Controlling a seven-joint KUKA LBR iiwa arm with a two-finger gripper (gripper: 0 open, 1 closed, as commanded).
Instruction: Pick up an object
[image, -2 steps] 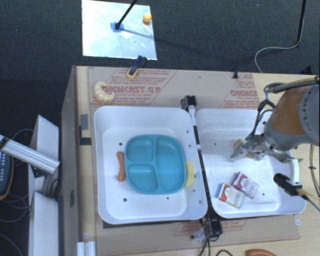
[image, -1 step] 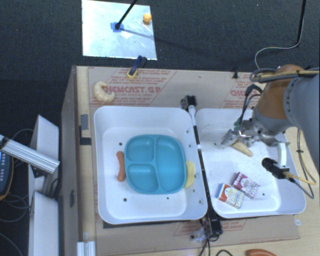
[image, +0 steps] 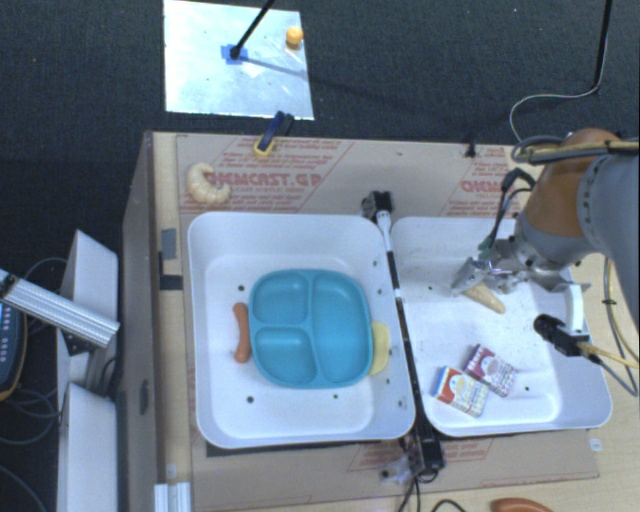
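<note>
From the overhead camera, my grey arm with its orange band (image: 560, 190) comes in from three o'clock and bends down over the right-hand shallow white bin (image: 580, 400). My two-finger metal gripper (image: 478, 277) sits low in that bin's upper half, toward the bin's ten o'clock area. Just at its five o'clock side, touching or nearly touching the fingertips, lies a small pale yellow, banana-shaped piece (image: 490, 298). I cannot tell how far my fingers are spread, nor whether anything is caught between them; the piece looks to be lying on the bin floor.

Toward six o'clock in the same bin lie two small flat cartons close together: a red, white and blue one (image: 460, 390) and a maroon and white one (image: 491, 369) just at its one o'clock.

The left-hand shallow white bin (image: 215, 300) holds a turquoise plastic plate with four compartments (image: 308, 328) at its centre. A slim orange sausage-shaped toy (image: 241, 332) lies at the plate's nine o'clock, just beside it, and a pale yellow rounded thing (image: 381, 346) peeks out from under the plate's rim at three o'clock.

On the cardboard bench top (image: 440, 170), beyond the left bin at eleven o'clock, rests a cream, curled, ridged toy (image: 206, 183).
</note>
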